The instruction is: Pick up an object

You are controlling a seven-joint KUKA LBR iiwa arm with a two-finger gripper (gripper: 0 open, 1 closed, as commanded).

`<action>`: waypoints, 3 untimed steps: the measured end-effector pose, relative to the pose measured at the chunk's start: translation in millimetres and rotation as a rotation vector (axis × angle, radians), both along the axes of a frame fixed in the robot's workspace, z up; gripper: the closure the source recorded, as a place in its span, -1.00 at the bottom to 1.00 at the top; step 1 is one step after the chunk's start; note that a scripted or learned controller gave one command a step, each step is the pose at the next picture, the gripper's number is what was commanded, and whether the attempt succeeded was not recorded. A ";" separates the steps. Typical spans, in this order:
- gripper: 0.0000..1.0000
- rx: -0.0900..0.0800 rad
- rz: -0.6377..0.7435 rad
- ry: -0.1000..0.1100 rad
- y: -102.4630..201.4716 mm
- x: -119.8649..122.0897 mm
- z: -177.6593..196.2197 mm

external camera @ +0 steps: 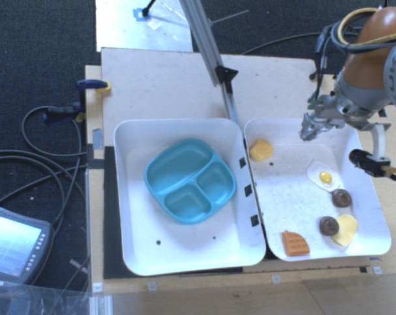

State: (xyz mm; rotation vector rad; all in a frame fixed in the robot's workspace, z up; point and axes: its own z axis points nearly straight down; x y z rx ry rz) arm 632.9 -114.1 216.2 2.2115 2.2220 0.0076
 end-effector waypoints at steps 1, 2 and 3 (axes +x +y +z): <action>1.00 0.003 0.005 0.007 43.9 -30.6 11.1; 1.00 0.003 0.006 0.010 90.9 -54.6 1.6; 1.00 0.004 0.006 0.010 134.5 -87.6 1.3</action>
